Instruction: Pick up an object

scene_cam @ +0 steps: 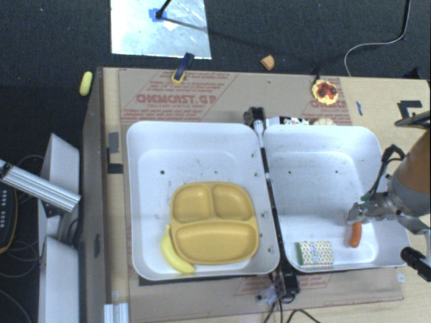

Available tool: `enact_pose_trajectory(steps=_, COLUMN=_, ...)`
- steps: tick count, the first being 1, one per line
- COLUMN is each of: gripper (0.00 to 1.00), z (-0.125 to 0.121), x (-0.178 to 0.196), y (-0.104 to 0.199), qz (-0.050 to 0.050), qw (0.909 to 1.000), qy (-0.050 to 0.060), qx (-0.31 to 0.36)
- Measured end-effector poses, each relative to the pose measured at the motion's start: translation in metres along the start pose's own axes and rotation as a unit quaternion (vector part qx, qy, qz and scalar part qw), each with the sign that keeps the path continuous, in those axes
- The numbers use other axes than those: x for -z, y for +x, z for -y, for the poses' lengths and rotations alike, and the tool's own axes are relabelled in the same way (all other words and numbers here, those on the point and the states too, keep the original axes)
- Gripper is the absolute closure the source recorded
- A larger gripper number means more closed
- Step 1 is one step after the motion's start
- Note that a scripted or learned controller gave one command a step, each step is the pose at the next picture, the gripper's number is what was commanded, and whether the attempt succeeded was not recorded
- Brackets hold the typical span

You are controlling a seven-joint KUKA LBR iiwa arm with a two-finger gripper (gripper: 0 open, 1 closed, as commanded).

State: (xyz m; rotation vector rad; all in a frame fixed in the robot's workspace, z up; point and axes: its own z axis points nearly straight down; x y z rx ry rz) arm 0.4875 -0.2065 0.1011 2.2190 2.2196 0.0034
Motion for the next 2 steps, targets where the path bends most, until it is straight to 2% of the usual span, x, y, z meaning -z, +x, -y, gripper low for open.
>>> enact_pose_trajectory(steps=1, gripper=1.0, z=-0.056, x=0.04, y=0.041, qz=0.0, qw=1.0, qy=0.0, qx=0.002)
enact_pose_trajectory(steps=2, gripper=1.0, z=-0.109, x=0.102, y=0.129, qz=-0.001, qw=1.0, qy=0.0, qx=0.002)
